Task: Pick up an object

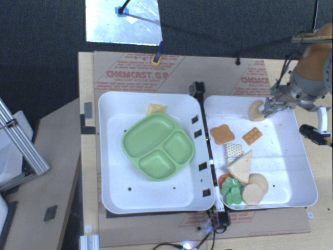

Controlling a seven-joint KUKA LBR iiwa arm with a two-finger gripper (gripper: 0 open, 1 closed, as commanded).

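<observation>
Grey arm links with an orange band reach in from the right edge of the camera view, ending in the two-finger gripper (269, 107) low over the far right part of the right-hand shallow white bin (291, 155). Its tips sit at the right edge of a pale tan round cookie-like disc (255, 110) lying on the bin floor near the far wall; whether the disc is actually caught between them, or how the gripper is set, cannot be told from this angle.

Nearer the middle of that bin lie a brown toast-shaped slice (222, 134) and, just to its right and apart from it, a small orange waffle-patterned cracker (252, 135). Below them a small white dotted square (233, 150) touches a cream wedge-shaped piece (240, 165). In the near left corner a cluster gathers: a green lumpy vegetable-like piece (232, 193) with a bit of red item (223, 180) at its far side, and two beige round discs (255, 188) overlapping beside it.

The left-hand white bin (112, 191) holds a light green plastic three-compartment tray (157, 146), tilted diagonally, and a small yellow piece (155, 108) lies just beyond the tray's far edge.
</observation>
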